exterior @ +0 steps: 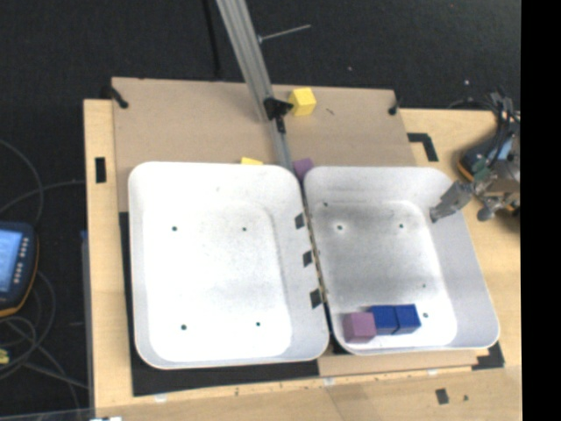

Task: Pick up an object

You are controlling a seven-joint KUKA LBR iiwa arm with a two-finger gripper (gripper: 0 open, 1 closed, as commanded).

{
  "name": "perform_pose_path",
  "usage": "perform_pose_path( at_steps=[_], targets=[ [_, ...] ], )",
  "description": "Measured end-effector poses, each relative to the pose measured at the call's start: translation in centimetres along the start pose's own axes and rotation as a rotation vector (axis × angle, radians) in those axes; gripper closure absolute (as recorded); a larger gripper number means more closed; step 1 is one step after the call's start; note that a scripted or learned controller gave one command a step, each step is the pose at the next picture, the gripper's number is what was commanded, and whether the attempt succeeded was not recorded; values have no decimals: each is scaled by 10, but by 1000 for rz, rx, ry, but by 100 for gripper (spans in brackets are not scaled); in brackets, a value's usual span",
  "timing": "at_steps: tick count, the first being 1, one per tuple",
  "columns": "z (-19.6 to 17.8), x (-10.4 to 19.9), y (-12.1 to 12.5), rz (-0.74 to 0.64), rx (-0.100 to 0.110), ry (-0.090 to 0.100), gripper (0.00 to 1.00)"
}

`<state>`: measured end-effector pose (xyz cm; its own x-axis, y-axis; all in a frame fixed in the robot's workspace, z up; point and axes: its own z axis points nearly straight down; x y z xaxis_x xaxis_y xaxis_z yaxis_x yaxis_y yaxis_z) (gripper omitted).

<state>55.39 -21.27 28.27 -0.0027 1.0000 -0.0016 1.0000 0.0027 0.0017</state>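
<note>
Figure: the pick seen from above, at an early stage by your reading of how things lie. Nothing has been lifted; every object rests on a surface, and the approach, descent, grasp and lift all appear to remain.

Bench point(101, 261): a flat tan board, matte, with black corner marks, over a dark floor.

Left bin point(210, 261): a shallow white tray with rounded corners, its smooth floor greyed with scuffing and dotted with a few small dark holes.

Right bin point(377, 253): the same moulded form, touching the left bin along a seam with small black clips. Its floor is more heavily scuffed toward the centre.

Metal rail point(245, 46): a ribbed, silvery bar running at a slant from the top edge down to the seam between the bins.

Gripper point(447, 204): you see it at the right bin's upper right rim, well apart from the blocks, with a grey finger angled down toward the bin. Whether its fingers are spread or closed cannot be told here; nothing is visibly between them.

Blue block point(393, 317): your likeliest target, a matte, hard-edged piece in the right bin's near corner, possibly two cubes side by side.

Purple block point(358, 326): a matte cube touching the blue block's left side.

Yellow block point(303, 101): a small cube on the bench beside the rail, beyond the bins.
</note>
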Motion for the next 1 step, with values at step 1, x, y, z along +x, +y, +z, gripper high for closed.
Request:
perform_pose_path(
  at_steps=[1],
  targets=[
    [53,37,-19,-3,5,3,0]
  ],
)
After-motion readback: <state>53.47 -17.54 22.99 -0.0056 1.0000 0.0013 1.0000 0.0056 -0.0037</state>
